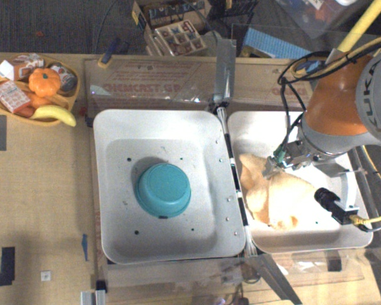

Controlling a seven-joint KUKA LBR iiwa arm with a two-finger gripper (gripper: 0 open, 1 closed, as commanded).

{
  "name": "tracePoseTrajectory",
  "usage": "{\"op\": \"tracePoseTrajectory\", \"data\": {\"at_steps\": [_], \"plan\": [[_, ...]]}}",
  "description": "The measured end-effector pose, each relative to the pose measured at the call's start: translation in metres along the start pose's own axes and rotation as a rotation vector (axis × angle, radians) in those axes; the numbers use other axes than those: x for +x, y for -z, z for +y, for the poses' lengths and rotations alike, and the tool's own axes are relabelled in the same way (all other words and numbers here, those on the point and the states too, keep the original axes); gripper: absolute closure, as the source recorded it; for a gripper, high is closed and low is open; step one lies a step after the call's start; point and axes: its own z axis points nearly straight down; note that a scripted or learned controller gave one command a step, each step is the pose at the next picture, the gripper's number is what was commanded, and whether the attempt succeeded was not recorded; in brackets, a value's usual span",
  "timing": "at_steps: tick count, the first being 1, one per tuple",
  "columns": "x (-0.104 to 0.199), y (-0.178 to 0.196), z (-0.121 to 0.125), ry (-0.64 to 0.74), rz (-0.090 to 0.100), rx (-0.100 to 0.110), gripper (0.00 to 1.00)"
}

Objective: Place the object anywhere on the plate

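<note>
Camera view: hand (278, 164) over the tan cloth (273, 196) in the right bin (254, 129); finger state unclear. Pinch a bunched fold firmly before carrying to the teal plate (164, 190).

Single fixed overhead view, slanting down on both bins (108, 132).

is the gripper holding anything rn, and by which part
Cannot be told. The gripper sits at the upper edge of the tan cloth-like object in the right bin, but no grasp is visible.
</note>
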Motion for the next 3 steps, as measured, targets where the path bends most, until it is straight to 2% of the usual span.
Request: {"op": "tracePoseTrajectory", "data": {"at_steps": [1, 2, 3], "plan": [[0.000, 0.040, 0.001, 0.002, -0.001, -0.002, 1.00], [0.050, 0.031, 0.019, 0.401, 0.001, 0.000, 1.00], [0.102, 0.036, 0.029, 0.799, 0.000, -0.003, 1.00]]}}
